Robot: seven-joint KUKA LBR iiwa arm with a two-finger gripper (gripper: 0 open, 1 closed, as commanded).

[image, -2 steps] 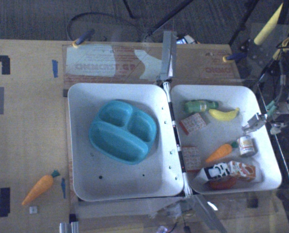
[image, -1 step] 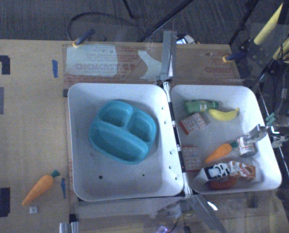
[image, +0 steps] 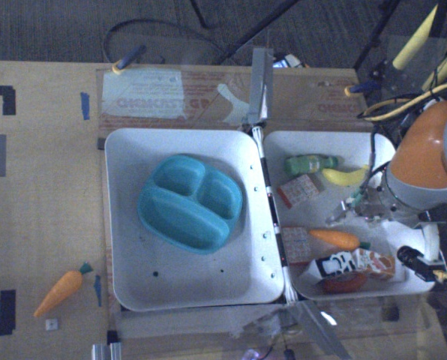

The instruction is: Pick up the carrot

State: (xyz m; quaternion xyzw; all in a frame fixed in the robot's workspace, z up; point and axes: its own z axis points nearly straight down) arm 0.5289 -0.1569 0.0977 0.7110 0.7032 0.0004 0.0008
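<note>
The small orange toy carrot (image: pixel 334 238) with a green stub at its right end is seen lying on its side in the right-hand shallow white bin (image: pixel 403 142), near the front, just above a red-and-white printed packet (image: pixel 352 265) and just beside a small printed card (image: pixel 296 244). The two-finger gripper (image: pixel 351 206) is poised just above and behind it; whether it is apart or together cannot be told. The carrot is judged to be light, stiff and smooth, probably moulded plastic, so slipping along its taper is to be expected. A hold across the thicker middle is advised, clear of the packet. A second orange carrot (image: pixel 58 291) lies on the wooden bench (image: pixel 43 201), outside the bins.
</note>
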